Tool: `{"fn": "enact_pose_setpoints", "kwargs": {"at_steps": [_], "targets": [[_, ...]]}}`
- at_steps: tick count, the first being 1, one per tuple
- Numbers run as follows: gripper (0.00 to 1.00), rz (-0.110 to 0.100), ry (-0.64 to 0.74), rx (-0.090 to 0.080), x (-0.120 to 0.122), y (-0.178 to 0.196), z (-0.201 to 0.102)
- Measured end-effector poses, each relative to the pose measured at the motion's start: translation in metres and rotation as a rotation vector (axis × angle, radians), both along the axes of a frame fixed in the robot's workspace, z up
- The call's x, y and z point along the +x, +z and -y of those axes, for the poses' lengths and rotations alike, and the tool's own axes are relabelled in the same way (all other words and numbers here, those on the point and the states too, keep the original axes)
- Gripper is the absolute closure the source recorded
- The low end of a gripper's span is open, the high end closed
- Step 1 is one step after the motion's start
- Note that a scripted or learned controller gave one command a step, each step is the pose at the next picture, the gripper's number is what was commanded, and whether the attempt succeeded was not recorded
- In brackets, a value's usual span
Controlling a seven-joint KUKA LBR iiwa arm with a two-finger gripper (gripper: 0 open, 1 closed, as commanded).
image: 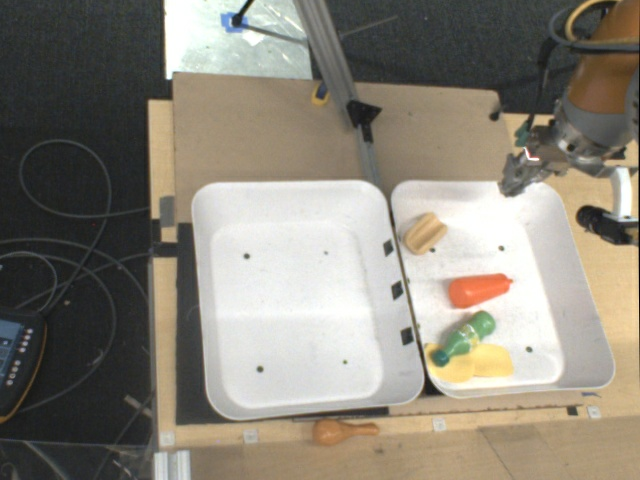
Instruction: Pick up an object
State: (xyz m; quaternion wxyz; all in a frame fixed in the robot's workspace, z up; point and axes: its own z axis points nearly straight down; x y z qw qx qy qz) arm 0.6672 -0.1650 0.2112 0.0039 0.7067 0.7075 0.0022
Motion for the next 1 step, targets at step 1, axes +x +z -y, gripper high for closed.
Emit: {"fn": "enact_pose_setpoints", "kwargs": {"at_steps": [1], "targets": [[1.00,-0.002,0.002,0.001,0.0015,0.0356,0.0002]]}}
